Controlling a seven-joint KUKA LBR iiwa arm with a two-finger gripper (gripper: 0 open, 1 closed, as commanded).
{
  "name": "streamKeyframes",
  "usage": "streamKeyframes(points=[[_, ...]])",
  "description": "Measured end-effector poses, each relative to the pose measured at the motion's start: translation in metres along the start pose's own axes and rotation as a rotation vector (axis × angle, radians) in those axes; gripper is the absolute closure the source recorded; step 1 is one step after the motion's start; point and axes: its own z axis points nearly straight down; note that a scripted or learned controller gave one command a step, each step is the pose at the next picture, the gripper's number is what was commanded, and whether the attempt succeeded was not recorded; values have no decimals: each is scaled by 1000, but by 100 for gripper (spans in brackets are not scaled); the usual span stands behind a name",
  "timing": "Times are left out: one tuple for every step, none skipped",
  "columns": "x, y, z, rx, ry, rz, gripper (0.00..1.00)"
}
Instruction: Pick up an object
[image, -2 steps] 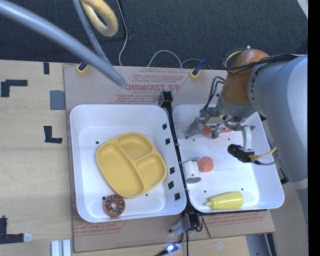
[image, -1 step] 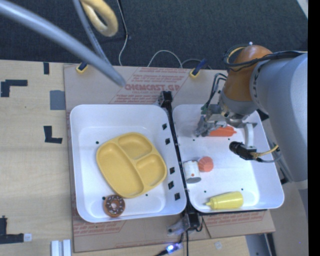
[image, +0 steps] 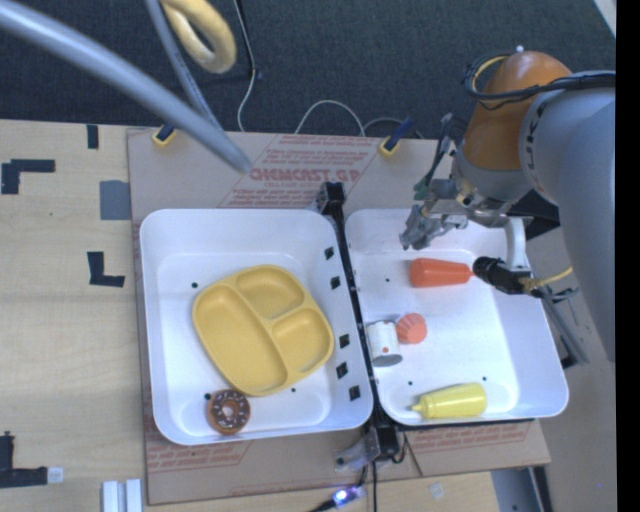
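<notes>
My gripper (image: 418, 236) hangs over the far part of the right bin (image: 520, 340), just above and to the left of an orange carrot (image: 439, 272) that lies on the bin floor. Nothing shows between its fingers. Lower in the same bin, a small orange shell-like piece (image: 411, 327) rests next to a white and grey cylinder (image: 382, 340). A yellow mustard bottle (image: 453, 402) lies on its side near the front edge.
The left bin (image: 165, 300) holds a yellow divided plate (image: 262, 325) and a chocolate donut (image: 228, 411) at its front. A black divider (image: 345, 300) runs between the bins. Grey poles cross the upper left.
</notes>
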Motion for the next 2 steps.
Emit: streamKeyframes(points=[[5,-7,-58,1,0,0,100],[-3,-5,-105,1,-1,0,100]])
